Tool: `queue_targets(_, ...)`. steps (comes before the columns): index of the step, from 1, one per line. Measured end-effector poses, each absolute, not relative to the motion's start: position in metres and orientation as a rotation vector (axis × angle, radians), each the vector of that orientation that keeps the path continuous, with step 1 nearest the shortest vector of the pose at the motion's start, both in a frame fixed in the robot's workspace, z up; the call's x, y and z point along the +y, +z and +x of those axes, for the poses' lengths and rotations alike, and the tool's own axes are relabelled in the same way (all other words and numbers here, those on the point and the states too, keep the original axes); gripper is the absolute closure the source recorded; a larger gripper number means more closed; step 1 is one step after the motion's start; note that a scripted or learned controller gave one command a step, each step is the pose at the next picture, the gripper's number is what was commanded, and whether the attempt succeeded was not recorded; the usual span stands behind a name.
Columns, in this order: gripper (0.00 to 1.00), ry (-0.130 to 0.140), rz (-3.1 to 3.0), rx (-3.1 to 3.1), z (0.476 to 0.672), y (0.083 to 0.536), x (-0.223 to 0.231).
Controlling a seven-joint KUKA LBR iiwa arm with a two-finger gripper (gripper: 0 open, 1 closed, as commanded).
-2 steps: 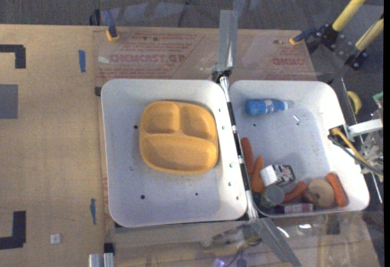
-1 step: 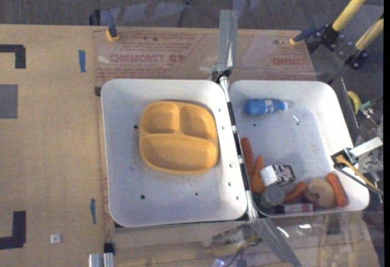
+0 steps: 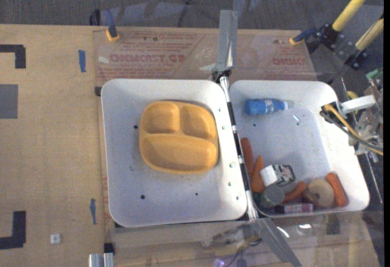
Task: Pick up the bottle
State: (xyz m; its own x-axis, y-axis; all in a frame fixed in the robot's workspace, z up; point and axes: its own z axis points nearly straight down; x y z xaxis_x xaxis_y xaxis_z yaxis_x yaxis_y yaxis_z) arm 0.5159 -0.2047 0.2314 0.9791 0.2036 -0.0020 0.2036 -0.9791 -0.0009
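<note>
Camera view is showing the small blue plastic bottle with a white cap (image 3: pixel 266 106) lying on its side near the far wall of the right white bin (image 3: pixel 317 156), apart from the clutter (orange carrots (image 3: pixel 251 165) among it) at the near edge. At the right margin, what is probably the hand (image 3: pixel 356 119) is sitting blurred; whether it is open or closed, I cannot tell. An orange compartment tray (image 3: pixel 178 136) is resting in the left white bin (image 3: pixel 122 156).

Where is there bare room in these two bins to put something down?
Right bin: bare floor between the blue bottle and the carrots; its near edge is crowded. Left bin: bare margins all round the yellow tray.
</note>
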Motion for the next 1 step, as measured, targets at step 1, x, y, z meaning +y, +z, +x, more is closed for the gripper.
queue_targets(1,1.00,0.006,-3.123,-0.327,0.5166,0.2408,-0.2035)
